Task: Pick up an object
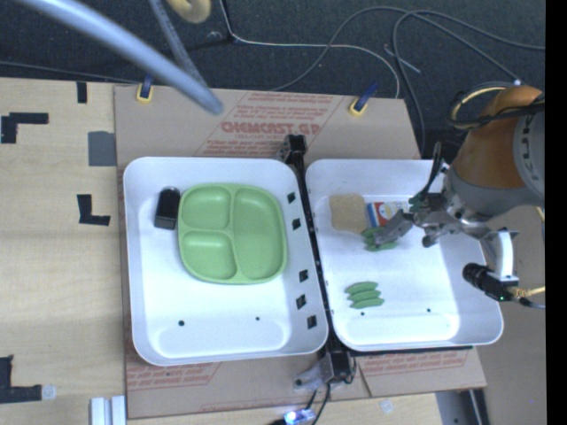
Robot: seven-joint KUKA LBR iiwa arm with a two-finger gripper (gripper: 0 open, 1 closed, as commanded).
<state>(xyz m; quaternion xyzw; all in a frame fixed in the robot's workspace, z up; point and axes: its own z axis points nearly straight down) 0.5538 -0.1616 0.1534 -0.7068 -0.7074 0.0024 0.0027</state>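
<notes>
i see my gripper [383, 235] low in the right bin [461, 326], its tips at a small green thing [383, 243] beside the tan block [347, 212]; i cannot tell whether it has hold of it. that green piece looks light and thin, probably soft plastic, likely to slip. i'd pinch across its narrow middle, gently.

The grey arm [496, 162] reaches in from the right, its hand [390, 231] low and pointing left.
</notes>
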